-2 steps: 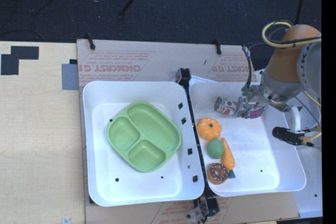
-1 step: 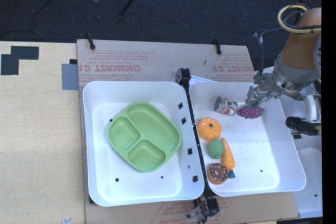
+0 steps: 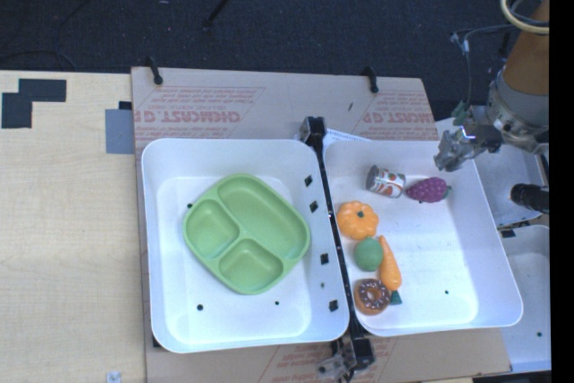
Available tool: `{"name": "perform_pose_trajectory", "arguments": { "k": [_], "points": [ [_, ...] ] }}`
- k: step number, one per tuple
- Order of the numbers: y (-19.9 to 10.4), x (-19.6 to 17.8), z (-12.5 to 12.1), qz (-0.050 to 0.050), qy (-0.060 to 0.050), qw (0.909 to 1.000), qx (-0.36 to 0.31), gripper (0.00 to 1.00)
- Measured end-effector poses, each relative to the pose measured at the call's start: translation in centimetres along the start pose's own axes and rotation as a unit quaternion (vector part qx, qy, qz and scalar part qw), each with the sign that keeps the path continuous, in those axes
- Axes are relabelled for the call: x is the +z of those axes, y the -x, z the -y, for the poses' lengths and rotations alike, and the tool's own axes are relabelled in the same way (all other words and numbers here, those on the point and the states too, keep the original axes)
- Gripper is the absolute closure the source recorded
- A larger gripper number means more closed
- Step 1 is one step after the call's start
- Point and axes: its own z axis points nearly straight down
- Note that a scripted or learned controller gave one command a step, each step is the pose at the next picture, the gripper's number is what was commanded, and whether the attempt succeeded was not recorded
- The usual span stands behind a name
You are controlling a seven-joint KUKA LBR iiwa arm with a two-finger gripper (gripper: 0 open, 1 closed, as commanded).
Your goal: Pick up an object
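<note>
Hand (image 3: 451, 150) hovers just right of purple grapes (image 3: 428, 189), apart.

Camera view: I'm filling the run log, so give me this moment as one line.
claw: over right bin's far right corner | can, grapes: lying nearby in bin | green tray: left bin

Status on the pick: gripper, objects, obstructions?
Gripper above right bin's back rim, holding nothing. Nearest: purple grapes, small can. Nothing between.
</note>
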Motion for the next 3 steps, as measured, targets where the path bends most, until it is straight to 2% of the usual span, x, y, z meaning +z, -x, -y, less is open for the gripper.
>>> {"name": "perform_pose_trajectory", "arguments": {
  "k": [1,2,3],
  "points": [
    [0.1,-2.2,0.0,-0.001,-0.002,1.0000,0.000,1.00],
    [-4.6,-2.5,0.5,-0.002,-0.003,1.0000,0.000,1.00],
    [-10.3,-1.2,0.1,-0.002,-0.004,1.0000,0.000,1.00]
  ]
}}
